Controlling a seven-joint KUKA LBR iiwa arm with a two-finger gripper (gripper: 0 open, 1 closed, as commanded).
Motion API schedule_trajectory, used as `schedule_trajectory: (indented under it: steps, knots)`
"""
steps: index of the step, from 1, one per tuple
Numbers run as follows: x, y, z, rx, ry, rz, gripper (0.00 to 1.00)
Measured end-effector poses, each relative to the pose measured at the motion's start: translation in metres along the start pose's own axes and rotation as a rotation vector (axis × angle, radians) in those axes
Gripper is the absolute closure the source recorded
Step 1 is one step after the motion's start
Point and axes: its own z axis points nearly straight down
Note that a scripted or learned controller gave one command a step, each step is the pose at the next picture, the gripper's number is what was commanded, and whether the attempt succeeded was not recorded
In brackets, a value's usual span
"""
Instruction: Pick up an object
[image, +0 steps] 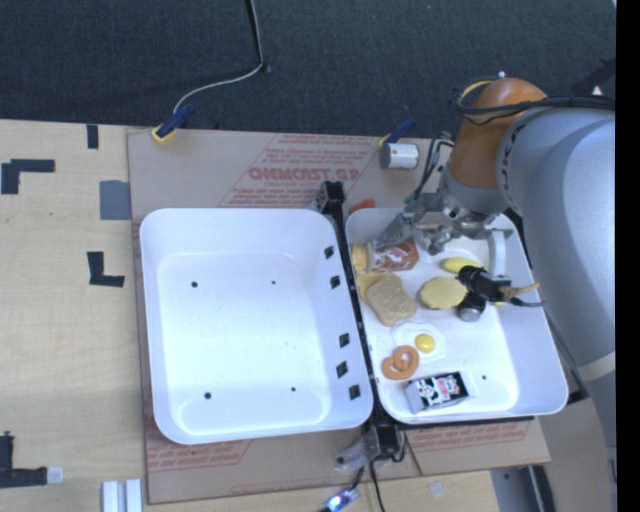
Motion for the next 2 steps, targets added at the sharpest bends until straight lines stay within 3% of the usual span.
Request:
schedule_trajectory:
  steps: [1,2]
  knots:
    - [0.0183,0.0027,0.0008,-0.009,-0.015,0.001,0.0]
    - [0.0182,-0.0031,0.0011,-0.006,-0.004,-0.003,0.0]
